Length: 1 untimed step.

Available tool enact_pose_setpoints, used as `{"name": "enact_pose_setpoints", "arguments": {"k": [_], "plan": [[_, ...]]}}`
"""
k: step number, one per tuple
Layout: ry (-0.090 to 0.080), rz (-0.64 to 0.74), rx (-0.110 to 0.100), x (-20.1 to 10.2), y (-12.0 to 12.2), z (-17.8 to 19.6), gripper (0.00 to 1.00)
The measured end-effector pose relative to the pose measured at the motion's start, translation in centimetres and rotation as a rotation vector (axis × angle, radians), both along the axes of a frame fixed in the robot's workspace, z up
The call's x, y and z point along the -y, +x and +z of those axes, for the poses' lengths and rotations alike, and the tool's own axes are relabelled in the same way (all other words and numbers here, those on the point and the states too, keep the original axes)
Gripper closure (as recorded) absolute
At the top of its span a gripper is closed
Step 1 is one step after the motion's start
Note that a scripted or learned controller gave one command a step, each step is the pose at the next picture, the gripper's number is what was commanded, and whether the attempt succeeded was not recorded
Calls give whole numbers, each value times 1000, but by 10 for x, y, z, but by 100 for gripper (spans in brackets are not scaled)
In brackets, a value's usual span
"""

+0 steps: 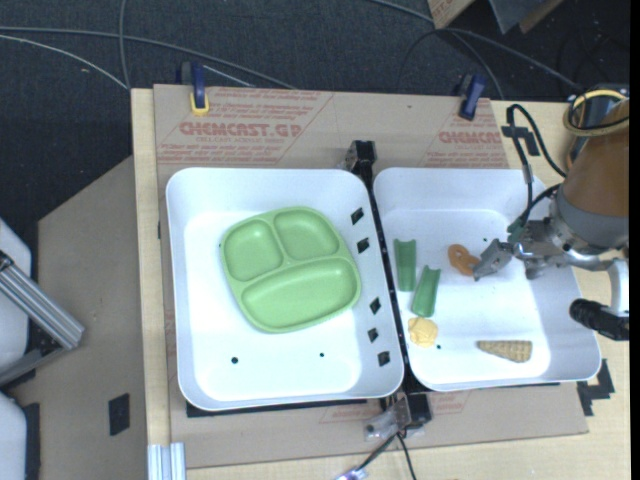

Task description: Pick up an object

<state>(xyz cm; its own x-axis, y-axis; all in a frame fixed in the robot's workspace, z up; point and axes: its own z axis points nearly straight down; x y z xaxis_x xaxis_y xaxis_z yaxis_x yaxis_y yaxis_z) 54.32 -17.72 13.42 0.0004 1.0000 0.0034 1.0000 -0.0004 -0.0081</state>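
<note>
Your claw (487,265) hangs in the right bin (560,368), fingers apart and gripping nothing. The orange piece (461,259) sits just left of it, the cone (505,349) below.

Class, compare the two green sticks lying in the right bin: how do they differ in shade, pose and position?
The upper green stick is a lighter green; the lower green stick is darker. The upper one lies almost straight up the view; the lower one slants. The upper one sits nearer the divider between the bins. Both lie flat in the right bin.
</note>
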Motion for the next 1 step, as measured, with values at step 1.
{"name": "enact_pose_setpoints", "arguments": {"k": [1], "plan": [[0, 0, 2, -1, -1, -53, 0]]}}
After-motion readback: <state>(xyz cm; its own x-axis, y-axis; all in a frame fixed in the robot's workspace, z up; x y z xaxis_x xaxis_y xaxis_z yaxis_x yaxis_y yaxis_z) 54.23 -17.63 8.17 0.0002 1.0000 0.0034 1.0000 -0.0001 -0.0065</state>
